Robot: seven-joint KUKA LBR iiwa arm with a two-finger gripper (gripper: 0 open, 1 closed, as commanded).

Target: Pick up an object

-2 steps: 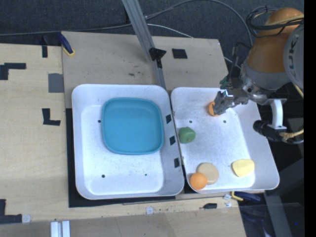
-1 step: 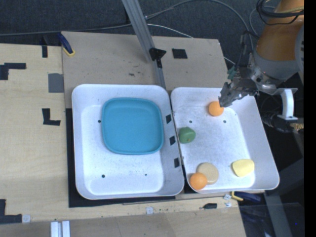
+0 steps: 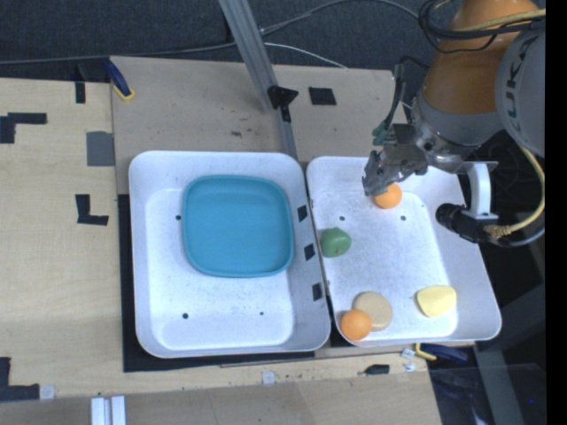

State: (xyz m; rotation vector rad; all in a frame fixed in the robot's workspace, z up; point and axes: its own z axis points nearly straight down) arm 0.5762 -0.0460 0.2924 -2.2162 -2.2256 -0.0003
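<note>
Camera view: gripper (image 3: pixel 382 182) sits low in the right bin (image 3: pixel 469 264), directly over a small orange ball (image 3: pixel 388 197) at its tip. Grasp unconfirmed; cannot tell. Recommend centring squarely on the ball before lifting, since round items roll away.

Gripper (image 3: pixel 383 181) hides the top of an orange ball (image 3: pixel 388 197); its fingers cannot be made out. The arm (image 3: pixel 496 51) is cut off at the right edge.

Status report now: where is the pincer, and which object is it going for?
Pincer low in right bin, at orange ball. No grasp seen. Nothing blocking.
</note>
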